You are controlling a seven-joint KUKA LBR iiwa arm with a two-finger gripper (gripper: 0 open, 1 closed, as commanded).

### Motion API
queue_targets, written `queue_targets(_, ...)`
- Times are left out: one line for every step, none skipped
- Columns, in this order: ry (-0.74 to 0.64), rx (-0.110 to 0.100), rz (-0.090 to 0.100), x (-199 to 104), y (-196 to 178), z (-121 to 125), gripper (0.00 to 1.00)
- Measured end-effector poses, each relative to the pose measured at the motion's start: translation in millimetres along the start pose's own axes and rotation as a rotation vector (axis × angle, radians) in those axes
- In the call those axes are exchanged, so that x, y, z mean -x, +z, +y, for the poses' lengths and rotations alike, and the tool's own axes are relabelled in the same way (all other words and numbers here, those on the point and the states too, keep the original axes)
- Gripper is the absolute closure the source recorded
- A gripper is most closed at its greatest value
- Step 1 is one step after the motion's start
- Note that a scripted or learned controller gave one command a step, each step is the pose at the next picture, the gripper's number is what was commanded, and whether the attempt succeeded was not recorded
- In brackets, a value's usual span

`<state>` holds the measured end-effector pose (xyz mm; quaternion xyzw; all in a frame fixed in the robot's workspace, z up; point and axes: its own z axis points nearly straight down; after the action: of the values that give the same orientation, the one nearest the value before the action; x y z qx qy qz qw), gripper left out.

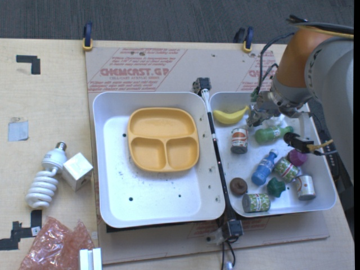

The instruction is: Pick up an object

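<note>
At the near edge of the bench, outside the bins, lie a crumpled reddish plastic bag (53, 243), a white spiral light bulb (45, 179) and just beside it a small white cube (77, 170). The left bin (112, 201) holds one thing, a yellow divided tray (163, 138), which sits in its far half — the near half of this bin floor is bare, with wide room on all sides. The right bin (326, 198) is crowded. Along its near wall lies a green-labelled can (256, 202), with a brown round piece (238, 185) to its left, a dark green object (276, 188) and a silver can (305, 187) to its right. Farther in are a blue bottle (263, 168), a colourful can (286, 169), a purple object (297, 157), then an upright red-labelled can (239, 140) and a green bottle (273, 133) lying on its side. A banana (230, 115) lies near the far-left corner, close to the wall between the bins. The gripper (260, 116) is low over the far part of this bin, between the banana and the green bottle; whether its jaws are apart or together I cannot tell, and nothing is seen held.
</note>
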<state>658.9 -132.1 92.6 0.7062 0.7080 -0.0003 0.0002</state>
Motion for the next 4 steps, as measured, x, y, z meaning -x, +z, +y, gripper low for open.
queue_targets(0.002,0.001,-0.001,91,-123,-4,0.0)
queue_targets(0.002,0.0,0.0,76,0,-19,0.0)
queue_targets(0.004,-0.025,0.0,73,2,-6,0.0)
queue_targets(0.005,-0.025,0.0,65,3,-6,0.0)
